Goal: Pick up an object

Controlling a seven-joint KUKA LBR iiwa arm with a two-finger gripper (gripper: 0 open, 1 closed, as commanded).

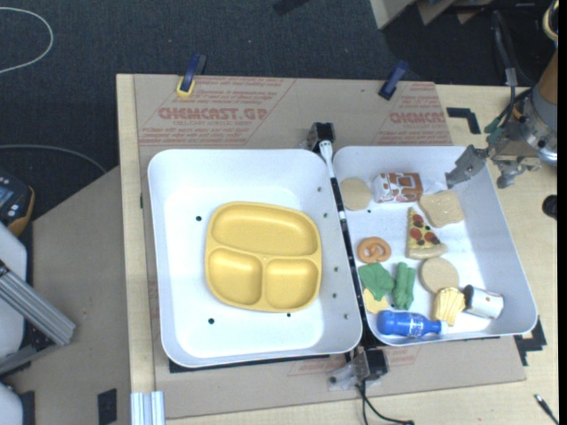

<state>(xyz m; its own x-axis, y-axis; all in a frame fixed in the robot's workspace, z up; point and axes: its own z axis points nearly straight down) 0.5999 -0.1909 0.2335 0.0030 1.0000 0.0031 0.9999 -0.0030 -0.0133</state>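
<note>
On the left, a yellow divided plate point(262, 257) with 3 compartments is lying in the left bin point(177, 326). The right bin point(514, 264) is sitting just beside it, their rims touching along the middle of the surface point(266, 104).

Moving right, a round tan cookie point(356, 193) is lying at the right bin's upper left, with a small brown-and-white carton point(397, 186) just beside it. Below them a pretzel point(374, 250), a pizza slice point(423, 234) and a piece of toast point(441, 208) are resting. Lower down, green vegetables point(390, 282), a blue bottle point(407, 325), a round cracker point(439, 275), yellow fries point(449, 304) and a white cup point(484, 303) are crowding the near corner.

At the far right, the gripper point(483, 168) is hovering over the bin's upper right rim. Its 2 fingers point(462, 168) are standing spread apart, gripping nothing. The toast is lying nearest, just below and left of the left finger, not touching it. Nothing is lying between them.
</note>
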